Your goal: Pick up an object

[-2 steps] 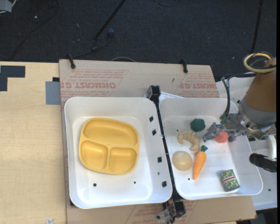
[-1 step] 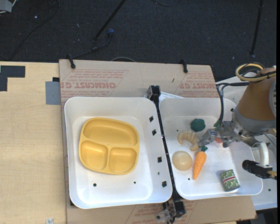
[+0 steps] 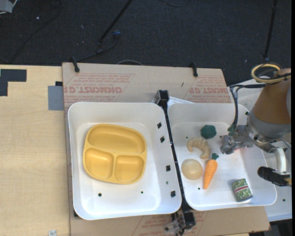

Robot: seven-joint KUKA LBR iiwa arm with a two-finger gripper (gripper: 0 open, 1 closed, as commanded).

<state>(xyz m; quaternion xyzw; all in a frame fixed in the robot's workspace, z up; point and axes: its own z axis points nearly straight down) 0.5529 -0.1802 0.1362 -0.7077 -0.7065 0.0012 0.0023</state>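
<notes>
The right bin (image 3: 265, 200) holds several items. A dark green lump (image 3: 208, 131) sits near its back, with a beige croissant (image 3: 200, 147) just in front of it. A round cream bun (image 3: 191, 169) and an orange carrot (image 3: 210, 173) lie toward the front left, and a green and red packet (image 3: 241, 190) lies at the front right. My gripper (image 3: 229, 145) hangs low over the bin's middle right, just right of the croissant and the carrot's green tip. Nothing shows in its grasp.
The left bin (image 3: 78, 132) contains a yellow divided plate (image 3: 115, 153). A black ridge (image 3: 169, 146) separates the two bins. The grey arm with its orange band (image 3: 273, 107) and cables crosses the right bin's far right side.
</notes>
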